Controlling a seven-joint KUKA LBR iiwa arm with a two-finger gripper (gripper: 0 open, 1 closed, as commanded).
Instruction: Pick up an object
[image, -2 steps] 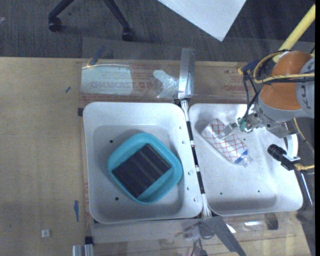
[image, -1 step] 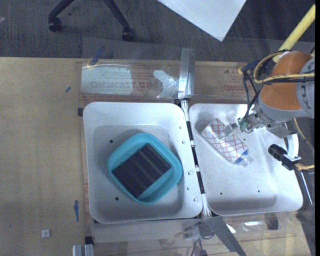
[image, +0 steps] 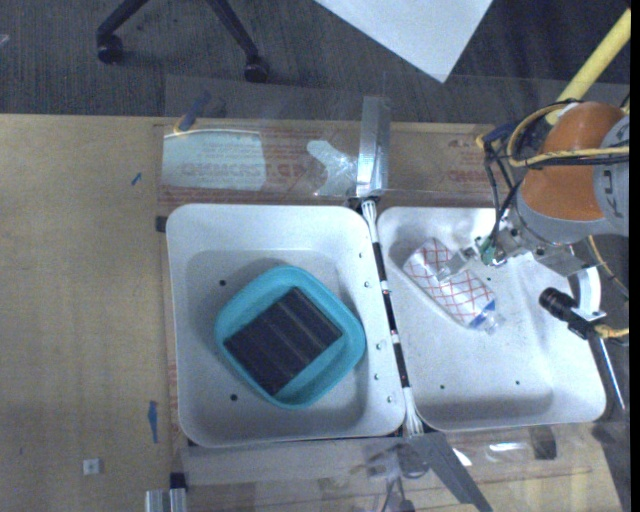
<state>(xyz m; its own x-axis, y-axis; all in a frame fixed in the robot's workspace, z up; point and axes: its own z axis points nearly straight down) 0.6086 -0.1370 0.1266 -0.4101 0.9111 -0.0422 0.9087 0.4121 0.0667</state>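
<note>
A clear plastic bottle with a white label crossed by red lines (image: 450, 283) lies slantwise in the upper left part of the right bin (image: 520, 390). My gripper (image: 487, 250) is low over the bottle's upper right end, reaching in from the right under the orange band (image: 572, 160). Whether it touches the bottle I cannot make out. A teal square container with a dark ribbed insert (image: 288, 335) sits tilted in the middle of the left bin (image: 200, 250).
A metal divider post (image: 374, 150) stands behind the bins where they meet. A black cylindrical part (image: 565, 310) sticks out at the right bin's right rim. Cables loop around the wrist. Bare wooden bench lies to the left.
</note>
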